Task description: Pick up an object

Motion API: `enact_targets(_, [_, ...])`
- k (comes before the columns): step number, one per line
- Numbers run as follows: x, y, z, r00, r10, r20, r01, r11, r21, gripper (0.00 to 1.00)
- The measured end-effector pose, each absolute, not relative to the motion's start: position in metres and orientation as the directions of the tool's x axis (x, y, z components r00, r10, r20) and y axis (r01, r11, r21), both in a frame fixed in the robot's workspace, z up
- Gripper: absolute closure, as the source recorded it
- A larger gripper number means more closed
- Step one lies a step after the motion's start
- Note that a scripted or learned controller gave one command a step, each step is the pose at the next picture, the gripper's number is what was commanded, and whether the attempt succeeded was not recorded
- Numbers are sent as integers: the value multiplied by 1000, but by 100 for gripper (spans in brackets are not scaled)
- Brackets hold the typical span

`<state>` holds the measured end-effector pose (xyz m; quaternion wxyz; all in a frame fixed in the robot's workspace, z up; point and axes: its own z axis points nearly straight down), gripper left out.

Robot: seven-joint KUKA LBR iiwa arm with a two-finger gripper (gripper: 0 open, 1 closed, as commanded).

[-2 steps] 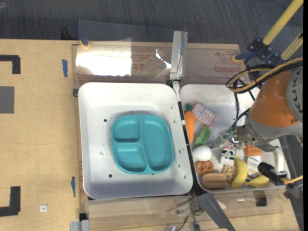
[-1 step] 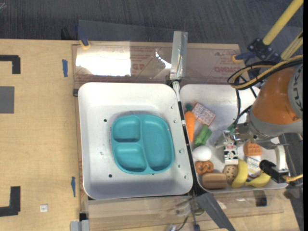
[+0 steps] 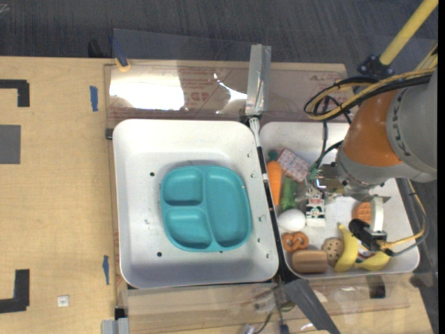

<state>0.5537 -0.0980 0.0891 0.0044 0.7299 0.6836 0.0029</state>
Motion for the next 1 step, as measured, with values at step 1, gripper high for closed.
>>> enact_targets(1, [619,-54,188,216,976,2,976,-216,7,100])
